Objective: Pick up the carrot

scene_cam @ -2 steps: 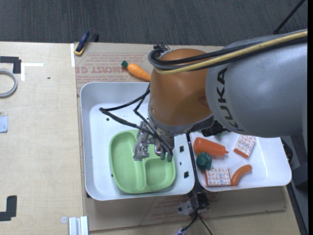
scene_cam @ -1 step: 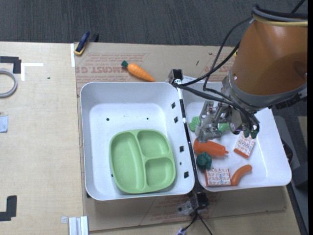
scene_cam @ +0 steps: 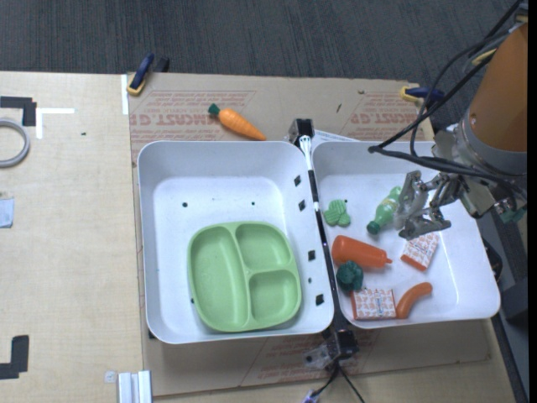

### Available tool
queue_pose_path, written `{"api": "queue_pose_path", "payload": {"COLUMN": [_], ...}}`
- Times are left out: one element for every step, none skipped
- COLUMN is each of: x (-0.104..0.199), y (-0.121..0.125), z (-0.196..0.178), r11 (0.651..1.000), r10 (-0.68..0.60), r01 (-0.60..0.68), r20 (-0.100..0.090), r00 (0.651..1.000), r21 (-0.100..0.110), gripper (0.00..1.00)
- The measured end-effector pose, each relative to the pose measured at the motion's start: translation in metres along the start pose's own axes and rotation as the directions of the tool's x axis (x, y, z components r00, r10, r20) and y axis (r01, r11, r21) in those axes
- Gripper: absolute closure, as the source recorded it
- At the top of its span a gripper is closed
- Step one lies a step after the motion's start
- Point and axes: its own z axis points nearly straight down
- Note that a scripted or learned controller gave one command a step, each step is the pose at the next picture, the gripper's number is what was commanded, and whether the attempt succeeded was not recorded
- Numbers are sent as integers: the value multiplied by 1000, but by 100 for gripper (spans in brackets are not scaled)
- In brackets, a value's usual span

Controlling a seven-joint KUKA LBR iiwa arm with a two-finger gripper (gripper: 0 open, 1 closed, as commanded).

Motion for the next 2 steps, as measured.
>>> {"api": "queue_pose_path", "payload": {"x": [21,27], "y": [-55,-120], "z": [51,63], "r11": [945,922], "r10": [-326,-388], "r01": [326,388], "r20": [-3,0], "r00": [945,922], "r21": [-2,0], "gripper": [100,100]}}
